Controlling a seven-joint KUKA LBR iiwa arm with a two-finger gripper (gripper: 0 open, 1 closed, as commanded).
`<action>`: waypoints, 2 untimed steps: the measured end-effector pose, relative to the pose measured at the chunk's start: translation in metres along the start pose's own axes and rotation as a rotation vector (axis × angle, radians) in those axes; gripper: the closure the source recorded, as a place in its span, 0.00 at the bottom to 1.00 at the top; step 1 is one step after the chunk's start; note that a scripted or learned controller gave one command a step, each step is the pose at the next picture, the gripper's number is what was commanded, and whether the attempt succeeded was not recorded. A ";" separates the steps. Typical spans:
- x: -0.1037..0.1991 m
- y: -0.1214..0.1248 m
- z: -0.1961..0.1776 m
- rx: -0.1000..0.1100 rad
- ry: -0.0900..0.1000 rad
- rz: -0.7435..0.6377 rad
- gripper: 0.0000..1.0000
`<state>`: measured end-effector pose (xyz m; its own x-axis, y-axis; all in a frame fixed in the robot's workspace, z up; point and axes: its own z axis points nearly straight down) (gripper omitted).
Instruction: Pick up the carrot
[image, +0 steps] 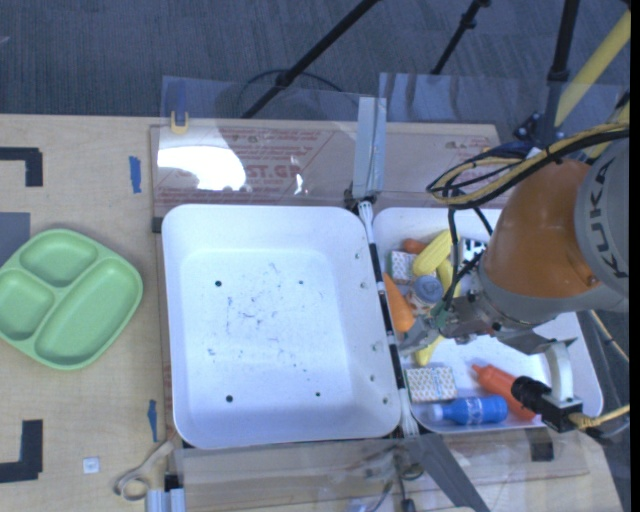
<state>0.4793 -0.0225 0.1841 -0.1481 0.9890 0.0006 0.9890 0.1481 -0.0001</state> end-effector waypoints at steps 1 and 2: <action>0.016 0.003 0.000 -0.001 0.000 0.127 0.00; -0.015 -0.002 0.000 0.000 -0.001 0.114 0.00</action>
<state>0.4792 -0.0380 0.1840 -0.0346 0.9994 0.0000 0.9994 0.0346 0.0001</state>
